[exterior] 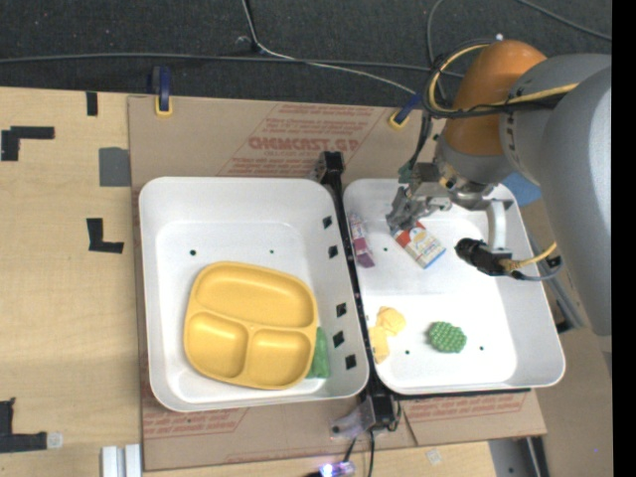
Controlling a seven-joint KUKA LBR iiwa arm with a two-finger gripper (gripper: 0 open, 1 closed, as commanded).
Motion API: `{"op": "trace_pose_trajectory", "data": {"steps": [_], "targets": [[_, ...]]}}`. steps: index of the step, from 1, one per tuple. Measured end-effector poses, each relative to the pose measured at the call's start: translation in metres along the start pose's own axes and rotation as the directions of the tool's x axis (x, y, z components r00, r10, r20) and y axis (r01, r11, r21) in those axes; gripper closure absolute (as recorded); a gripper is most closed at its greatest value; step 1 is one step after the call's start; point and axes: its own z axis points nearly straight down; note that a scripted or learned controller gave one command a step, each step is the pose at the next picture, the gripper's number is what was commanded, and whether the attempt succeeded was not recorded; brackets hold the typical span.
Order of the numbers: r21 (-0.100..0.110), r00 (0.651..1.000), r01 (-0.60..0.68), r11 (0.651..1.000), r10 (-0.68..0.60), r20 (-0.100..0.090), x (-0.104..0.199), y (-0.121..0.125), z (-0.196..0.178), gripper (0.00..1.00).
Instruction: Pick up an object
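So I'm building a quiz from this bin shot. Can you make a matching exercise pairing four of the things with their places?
Things:
1. yellow divided tray
2. green bumpy ball
3. small carton
4. purple item

Places:
A. right bin, near front
B. right bin, against its left wall
C. left bin
D. right bin, just below the pincer

Pairs: 1-C, 2-A, 3-D, 4-B

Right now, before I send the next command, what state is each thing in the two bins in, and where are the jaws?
Gripper: low in the right bin, just above the small box.
Small box: lying tilted, below the gripper.
Purple item: lying by the divider.
Yellow pieces: lying loose by the divider.
Green ball: resting, apart from everything.
Yellow tray: flat, right side up, left bin.
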Motion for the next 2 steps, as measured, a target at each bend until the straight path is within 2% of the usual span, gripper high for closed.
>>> {"op": "trace_pose_trajectory", "data": {"steps": [1, 2], "targets": [[-0.006, 1.000, -0.002, 1.000, 0.002, 0.001, -0.005, 0.006, -0.060, 1.00], [-0.007, 1.000, -0.001, 1.000, 0.001, 0.000, -0.004, -0.002, -0.108, 1.00]]}}
